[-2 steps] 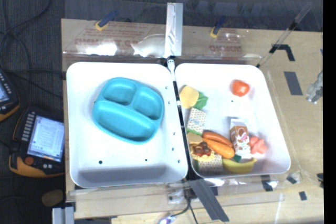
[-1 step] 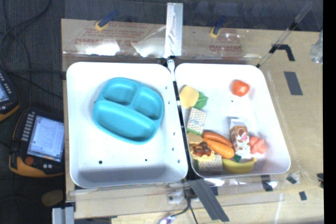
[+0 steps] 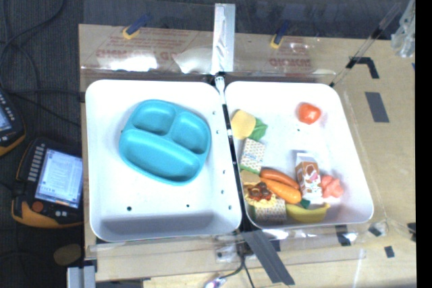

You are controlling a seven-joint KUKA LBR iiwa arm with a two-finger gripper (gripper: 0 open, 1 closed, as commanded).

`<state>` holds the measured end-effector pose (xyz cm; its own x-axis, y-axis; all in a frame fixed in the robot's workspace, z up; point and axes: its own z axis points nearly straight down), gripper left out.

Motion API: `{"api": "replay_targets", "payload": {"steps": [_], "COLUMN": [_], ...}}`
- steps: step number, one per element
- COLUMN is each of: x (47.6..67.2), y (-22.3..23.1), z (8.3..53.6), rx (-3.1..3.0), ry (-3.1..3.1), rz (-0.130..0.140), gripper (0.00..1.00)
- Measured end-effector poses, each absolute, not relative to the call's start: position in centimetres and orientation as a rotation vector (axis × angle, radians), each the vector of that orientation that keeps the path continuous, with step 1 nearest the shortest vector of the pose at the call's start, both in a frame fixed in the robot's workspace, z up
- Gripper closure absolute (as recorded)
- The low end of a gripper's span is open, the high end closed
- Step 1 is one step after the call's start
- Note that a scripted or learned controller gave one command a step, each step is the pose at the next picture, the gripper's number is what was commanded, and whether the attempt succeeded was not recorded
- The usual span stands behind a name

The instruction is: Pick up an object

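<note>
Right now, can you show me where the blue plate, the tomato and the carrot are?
Blue plate (image 3: pixel 164 140), camera view, on its middle ridge.
Tomato (image 3: pixel 308 112), camera view, on its red top.
Carrot (image 3: pixel 282 191), camera view, on its orange middle.

The banana (image 3: pixel 307 212) lies mostly hidden under the carton (image 3: pixel 308 180) and carrot (image 3: pixel 282 187) in my right bin (image 3: pixel 351 145); the small box's (image 3: pixel 252 154) print looks too blurred to read.
</note>
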<state>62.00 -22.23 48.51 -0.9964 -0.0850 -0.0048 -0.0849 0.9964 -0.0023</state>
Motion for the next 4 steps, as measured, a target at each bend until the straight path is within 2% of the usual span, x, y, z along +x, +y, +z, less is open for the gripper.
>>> {"api": "replay_targets", "payload": {"steps": [1,2,4], "x": [66.77,66.96,66.99], "y": [-22.16,-22.23,-22.14], "z": [48.51,48.54,48.52], "rx": [-0.696,-0.643,-1.675], "ry": [3.057,3.068,2.650], "rz": [-0.001,0.000,-0.001], "gripper": [1.00,1.00,1.00]}}
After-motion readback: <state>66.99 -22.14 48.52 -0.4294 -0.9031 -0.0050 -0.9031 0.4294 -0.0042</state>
